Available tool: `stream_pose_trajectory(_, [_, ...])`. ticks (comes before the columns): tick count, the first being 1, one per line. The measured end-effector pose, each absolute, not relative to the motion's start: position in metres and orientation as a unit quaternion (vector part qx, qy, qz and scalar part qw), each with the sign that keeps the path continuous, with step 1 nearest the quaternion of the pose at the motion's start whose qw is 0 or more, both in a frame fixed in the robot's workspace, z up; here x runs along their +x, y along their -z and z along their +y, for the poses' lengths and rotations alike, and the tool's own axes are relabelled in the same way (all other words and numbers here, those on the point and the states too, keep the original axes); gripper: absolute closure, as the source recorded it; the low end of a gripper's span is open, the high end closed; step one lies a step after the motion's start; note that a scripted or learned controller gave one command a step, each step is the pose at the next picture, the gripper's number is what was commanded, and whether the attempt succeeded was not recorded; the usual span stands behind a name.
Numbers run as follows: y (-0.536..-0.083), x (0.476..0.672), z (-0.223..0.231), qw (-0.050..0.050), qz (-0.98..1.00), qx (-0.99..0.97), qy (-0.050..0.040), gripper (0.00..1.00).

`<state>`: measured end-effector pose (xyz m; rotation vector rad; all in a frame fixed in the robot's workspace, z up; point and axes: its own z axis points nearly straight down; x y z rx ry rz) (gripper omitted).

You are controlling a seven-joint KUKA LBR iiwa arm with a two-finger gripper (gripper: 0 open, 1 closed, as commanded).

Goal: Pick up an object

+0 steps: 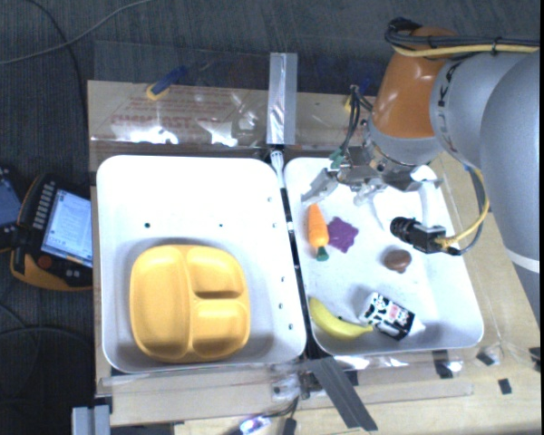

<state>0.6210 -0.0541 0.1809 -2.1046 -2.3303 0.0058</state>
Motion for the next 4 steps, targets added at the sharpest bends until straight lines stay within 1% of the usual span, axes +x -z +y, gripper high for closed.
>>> stream_pose_trajectory(1, [-0.181, 0.621, -0.054, 0.001, -0.742, -0.67, -0.0016, 0.0])
stream_pose_trajectory(2, [-0.214, 0.642, -0.095, 0.001, -0.739, -0.674, -0.0015, 0.0])
stream_pose_trajectory(3, [-0.118, 0.59, -0.098, -0.007, -0.673, -0.74, 0.0072, 0.0])
stream_pose_trajectory(4, [-0.104, 0.604, -0.11, -0.019, -0.713, -0.701, 0.0089, 0.0])
